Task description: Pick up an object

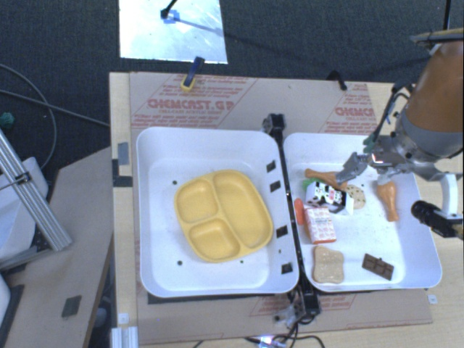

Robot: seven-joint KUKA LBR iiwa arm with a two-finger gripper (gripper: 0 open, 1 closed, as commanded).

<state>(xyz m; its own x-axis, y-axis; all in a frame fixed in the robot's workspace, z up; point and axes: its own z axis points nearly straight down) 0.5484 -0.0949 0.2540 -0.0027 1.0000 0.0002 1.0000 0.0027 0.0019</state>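
White bins on the table, pincer (353,167) low over the right bin (428,263).
Its fingers stand a little apart, holding nothing, just above the black-and-white toy (328,193); red carton (320,225), toast (328,264), chocolate bar (378,266) and drumstick (388,197) crowd near; yellow tray (221,214) fills the left bin (156,158).

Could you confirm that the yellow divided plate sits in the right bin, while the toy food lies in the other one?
Not quite: the camera view shows the yellow divided plate in the left bin. The toy food, such as the slice of toast, lies in the right bin.
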